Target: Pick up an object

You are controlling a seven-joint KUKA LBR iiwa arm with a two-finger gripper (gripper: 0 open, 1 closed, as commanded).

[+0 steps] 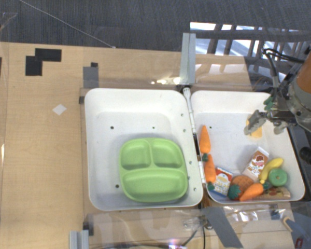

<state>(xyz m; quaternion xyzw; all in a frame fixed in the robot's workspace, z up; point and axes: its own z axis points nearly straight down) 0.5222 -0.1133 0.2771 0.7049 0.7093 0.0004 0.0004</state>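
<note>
On the desk stand two white bins, side by side. The left bin holds one green divided plate, resting toward its near edge. The right bin holds the small things, gathered along its left wall and near edge: three carrots, one by the left wall, one just below it, one near the near edge; two small cartons; one brown round thing; one banana; one green round piece.

The end effector sits low over the right bin's far right part, its two fingers spread wide. A pale yellow piece lies just under its left finger; whether it is touched I cannot tell.

As I judge it, nothing is picked up yet: no thing sits between the fingers. The closing and the lift are both left.
</note>
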